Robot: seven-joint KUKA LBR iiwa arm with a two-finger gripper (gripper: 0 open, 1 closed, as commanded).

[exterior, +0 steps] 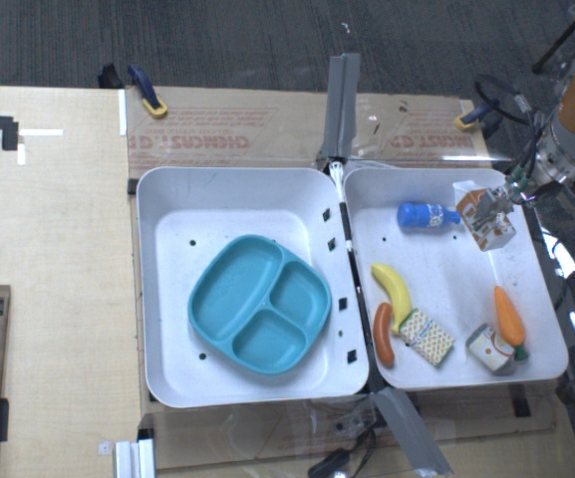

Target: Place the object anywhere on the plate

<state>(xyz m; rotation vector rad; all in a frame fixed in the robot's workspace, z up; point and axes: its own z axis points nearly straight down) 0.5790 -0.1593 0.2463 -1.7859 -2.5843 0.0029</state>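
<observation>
Blue plastic plate (259,305) with three compartments lies in the left white bin (157,267), tilted on the diagonal. The right white bin (446,182) holds a blue bottle (425,215), yellow banana (394,292), red sausage (384,334), patterned packet (427,337), orange carrot (508,315) and small can (490,349). The jaws (486,217) sit at the right bin's far right corner, beside the bottle's cap end, over a small orange-and-white item; spread and grip: cannot tell.
</observation>
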